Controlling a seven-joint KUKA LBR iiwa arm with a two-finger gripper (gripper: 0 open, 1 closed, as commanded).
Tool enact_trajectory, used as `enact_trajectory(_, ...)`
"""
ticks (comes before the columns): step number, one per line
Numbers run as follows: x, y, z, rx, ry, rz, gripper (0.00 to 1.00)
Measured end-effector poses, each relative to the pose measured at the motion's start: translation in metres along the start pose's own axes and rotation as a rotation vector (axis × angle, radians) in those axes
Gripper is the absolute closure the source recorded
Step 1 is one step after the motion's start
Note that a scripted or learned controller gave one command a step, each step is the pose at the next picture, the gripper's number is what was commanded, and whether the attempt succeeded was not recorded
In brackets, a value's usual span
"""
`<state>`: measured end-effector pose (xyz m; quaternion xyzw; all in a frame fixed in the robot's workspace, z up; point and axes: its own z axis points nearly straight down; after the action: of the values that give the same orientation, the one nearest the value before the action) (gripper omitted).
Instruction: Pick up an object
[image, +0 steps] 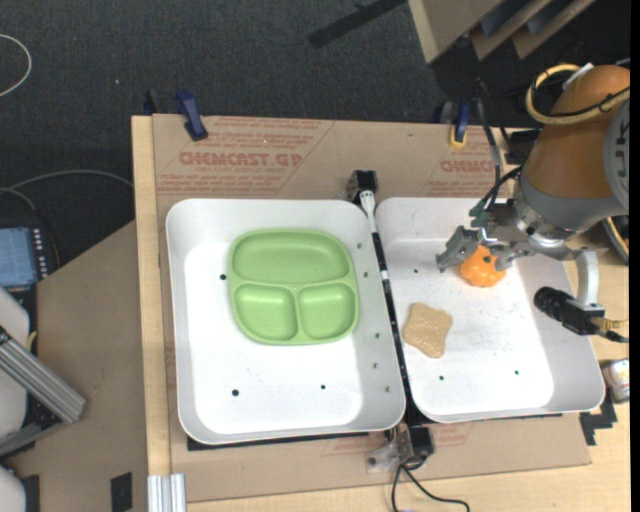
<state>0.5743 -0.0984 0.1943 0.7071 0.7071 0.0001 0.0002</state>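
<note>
A small round orange object (483, 271) lies in the upper part of the right bin (560, 385). My gripper (478, 252) hangs right over it, reaching in from the right. It stands open, one finger (448, 258) left of the orange object and the other at its right, and the gripper body hides the object's top. A flat tan piece shaped like a slice of bread (428, 329) lies apart from the gripper, near the right bin's left wall.
A green divided plate (293, 284) sits in the left bin (200, 380). The two bins meet at a dark ridge (385, 300). The bench board (250, 150) surrounds both bins.
</note>
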Motion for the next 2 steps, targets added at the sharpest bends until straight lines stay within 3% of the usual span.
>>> enact_trajectory(1, 0.067, -0.036, 0.010, 0.007, 0.004, -0.006, 0.00)
enact_trajectory(2, 0.081, -0.089, -0.044, 0.003, 0.002, -0.002, 0.00)
